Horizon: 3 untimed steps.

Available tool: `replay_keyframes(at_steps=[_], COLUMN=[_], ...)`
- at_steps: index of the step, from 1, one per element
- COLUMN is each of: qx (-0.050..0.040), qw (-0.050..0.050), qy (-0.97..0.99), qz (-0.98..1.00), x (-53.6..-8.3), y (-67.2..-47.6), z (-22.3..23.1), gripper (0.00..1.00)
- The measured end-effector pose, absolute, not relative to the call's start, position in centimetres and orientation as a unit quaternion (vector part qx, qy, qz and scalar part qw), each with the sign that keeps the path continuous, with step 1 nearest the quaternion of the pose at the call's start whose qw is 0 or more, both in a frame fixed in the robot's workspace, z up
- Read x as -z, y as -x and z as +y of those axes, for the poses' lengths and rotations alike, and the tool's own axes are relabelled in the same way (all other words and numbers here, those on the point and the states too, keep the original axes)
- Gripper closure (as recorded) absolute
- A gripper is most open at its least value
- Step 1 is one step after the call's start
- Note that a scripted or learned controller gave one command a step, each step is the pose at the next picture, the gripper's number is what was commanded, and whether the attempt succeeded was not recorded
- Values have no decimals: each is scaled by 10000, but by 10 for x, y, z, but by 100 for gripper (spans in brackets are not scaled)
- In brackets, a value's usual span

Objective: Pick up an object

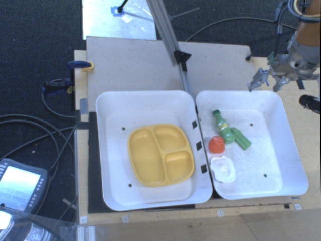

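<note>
The right bin (pixel 281 134) holds a green bottle (pixel 222 127), a green stick-shaped piece (pixel 241 138) beside it, a small red-orange object (pixel 216 144) and a white cup-like object (pixel 222 168). A yellow divided plate (pixel 161 154) lies in the left bin (pixel 115 134). My gripper (pixel 267 80) hangs above the far edge of the right bin, well beyond the objects, with its two fingers spread apart and nothing between them.
A grey pole (pixel 165 26) slants across the board behind the bins. A blue-and-yellow clamp (pixel 80 65) sits at the bench's left edge. Cables and a handheld pendant (pixel 17 185) lie on the floor to the left.
</note>
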<state>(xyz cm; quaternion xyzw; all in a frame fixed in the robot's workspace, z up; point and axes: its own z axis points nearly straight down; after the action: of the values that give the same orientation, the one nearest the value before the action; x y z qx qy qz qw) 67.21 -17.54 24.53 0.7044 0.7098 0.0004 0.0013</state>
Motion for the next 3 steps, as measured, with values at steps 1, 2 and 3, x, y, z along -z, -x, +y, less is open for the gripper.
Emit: replay_keyframes(at_steps=[1,2,3], qx=[1,7,12], qw=[13,4,-8], qy=[-7041,-7051,-7040], qz=[7101,7091,7102], x=[-245,-205,-143], y=[-672,-671,-676], z=[-176,-177,-178], gripper=[0,0,0])
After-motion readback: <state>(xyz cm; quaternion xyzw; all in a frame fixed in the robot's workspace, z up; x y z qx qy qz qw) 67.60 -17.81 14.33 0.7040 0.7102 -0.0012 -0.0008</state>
